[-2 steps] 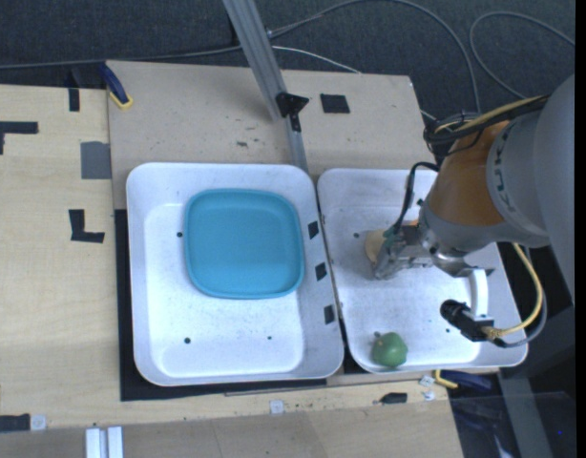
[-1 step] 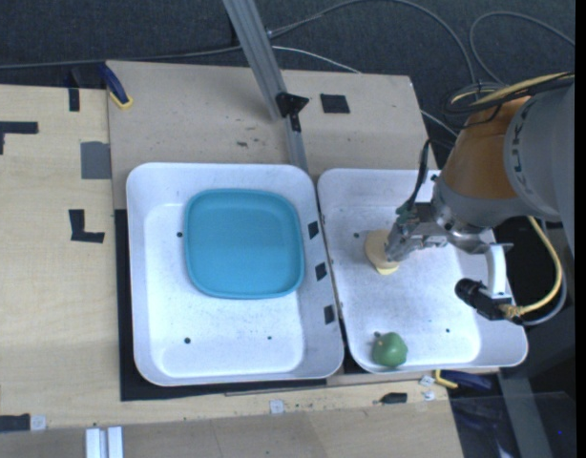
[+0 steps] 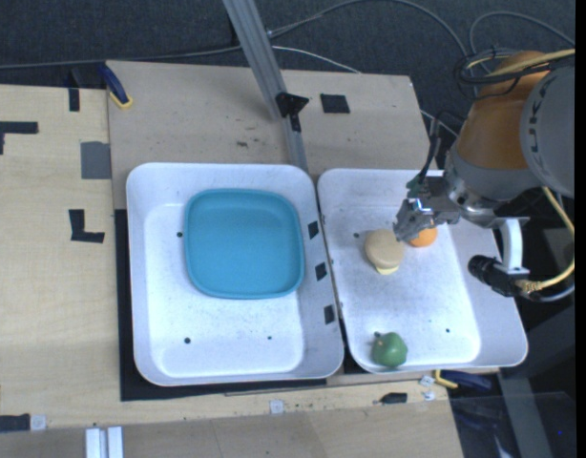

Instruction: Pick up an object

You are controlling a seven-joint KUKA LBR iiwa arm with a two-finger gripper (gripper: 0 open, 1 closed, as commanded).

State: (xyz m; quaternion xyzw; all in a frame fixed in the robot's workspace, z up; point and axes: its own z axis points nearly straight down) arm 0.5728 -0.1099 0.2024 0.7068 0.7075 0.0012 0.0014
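Note:
In the right bin (image 3: 465,327) lie a pale yellow rounded object (image 3: 383,252), an orange ball-like object (image 3: 424,237) just right of it, and a green object (image 3: 389,349) near the front edge. My gripper (image 3: 412,219) hangs low over the bin's middle, right above the orange object and touching or nearly touching the yellow one's upper right side. The orange object is partly hidden by the gripper.
The left bin (image 3: 150,284) holds a blue square plate (image 3: 243,241). A grey metal pole (image 3: 264,55) slants across the back of the bench. Cables and the arm's body (image 3: 508,141) crowd the right side of the right bin.

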